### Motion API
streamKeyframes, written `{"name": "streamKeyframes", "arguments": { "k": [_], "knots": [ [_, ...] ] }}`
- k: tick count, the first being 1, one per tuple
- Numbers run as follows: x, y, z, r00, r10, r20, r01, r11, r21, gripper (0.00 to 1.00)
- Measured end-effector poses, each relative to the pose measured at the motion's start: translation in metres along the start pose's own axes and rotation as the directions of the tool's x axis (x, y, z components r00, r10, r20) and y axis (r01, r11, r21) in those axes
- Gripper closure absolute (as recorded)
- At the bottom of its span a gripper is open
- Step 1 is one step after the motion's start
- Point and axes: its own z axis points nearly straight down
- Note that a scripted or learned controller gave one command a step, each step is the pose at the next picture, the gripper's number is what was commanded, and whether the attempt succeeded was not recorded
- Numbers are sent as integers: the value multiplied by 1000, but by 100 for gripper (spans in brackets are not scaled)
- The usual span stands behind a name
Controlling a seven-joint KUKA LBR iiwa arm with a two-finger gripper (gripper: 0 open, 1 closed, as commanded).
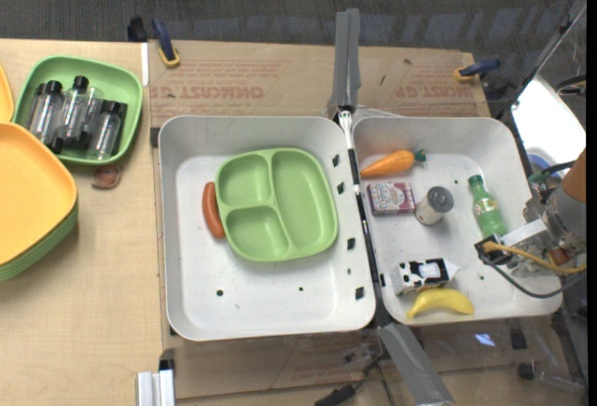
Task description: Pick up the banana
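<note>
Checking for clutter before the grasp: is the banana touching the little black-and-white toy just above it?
Cannot tell. In the camera view the banana lies right under the black-and-white toy; their edges meet with no plain gap, and contact is not plain either.

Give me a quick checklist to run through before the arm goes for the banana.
1. Banana located: ok, it lies near the front edge of the right bin.
2. Top of banana free: ok, nothing lies over it.
3. Room around it: not ok, the black and white toy sits right against its upper side.
4. Gripper over banana: not ok, the arm is at the bin's right edge, well to the banana's right.
5. Finger state: cannot tell, the gripper is hidden among cables there.
6. Path across: ok, the green bottle stands further back than the banana.
</note>
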Motion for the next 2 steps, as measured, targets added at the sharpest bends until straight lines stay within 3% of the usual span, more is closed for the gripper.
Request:
{"name": "streamKeyframes", "arguments": {
  "k": [1, 2],
  "knots": [
    [5, -20, 11, 999, 46, -1, -46, 999, 0, 100],
    [0, 1, -14, 1000, 29, -2, -29, 1000, -1, 100]
  ]
}}
